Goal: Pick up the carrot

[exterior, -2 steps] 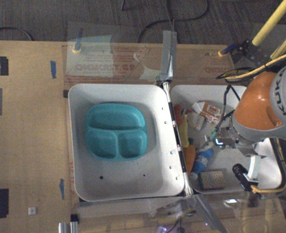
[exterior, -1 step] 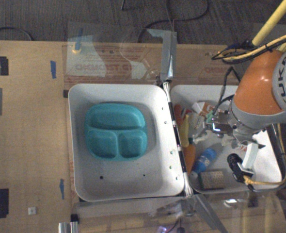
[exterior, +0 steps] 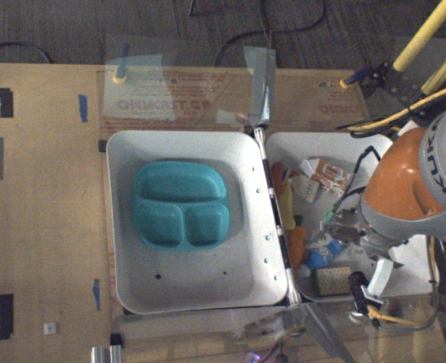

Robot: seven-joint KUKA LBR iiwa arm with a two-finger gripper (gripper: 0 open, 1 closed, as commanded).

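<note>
Two shallow white bins are seen side by side on the wooden bench. In the left white bin [exterior: 132,278] a teal plastic plate with three compartments [exterior: 181,204] is laid flat, near the bin's middle. The right white bin [exterior: 412,272] is crowded with small items along its left wall: a yellow banana-shaped toy [exterior: 286,206] is placed lengthwise, and just below it the orange carrot [exterior: 297,244] is found, lying against the wall between the two bins. Near the carrot a small blue object [exterior: 319,257] and a tan, speckled rectangular block [exterior: 331,280] are seen, and a white printed packet with red markings [exterior: 325,177] lies toward the bin's far end.

The grey arm with the orange band [exterior: 401,184] is reached in from the right and is held above the right bin. The two-finger gripper [exterior: 342,229] is pointed toward the cluster of items, just to the right of the carrot and apart from it. Whether the pincer is spread or pressed together cannot be told, since that part is hidden by the wrist and cables. Nothing is seen to be pinched.
</note>
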